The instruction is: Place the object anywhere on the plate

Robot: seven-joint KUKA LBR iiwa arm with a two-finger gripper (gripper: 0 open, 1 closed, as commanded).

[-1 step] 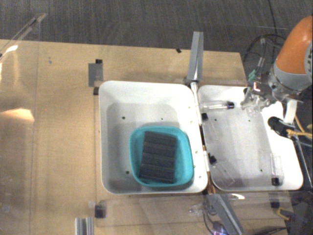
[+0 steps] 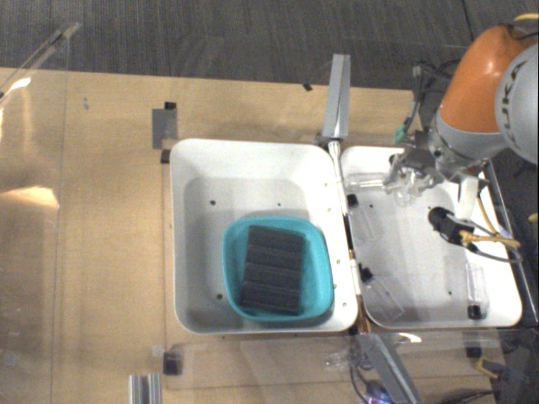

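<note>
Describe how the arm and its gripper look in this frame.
The arm has a rounded orange section joined to a pale grey shell with dark lettering. Thin cables run beside it. The gripper at its tip is a small, pale metallic assembly.

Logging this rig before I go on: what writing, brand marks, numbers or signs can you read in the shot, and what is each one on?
"UK": dark letters on the grey arm at the right edge, cut off by the frame, so only part of a word.
Dark ridged block on the teal plate: no text.
White bins: no text or labels.
Gripper: too small and blurred to show any marking.
</note>
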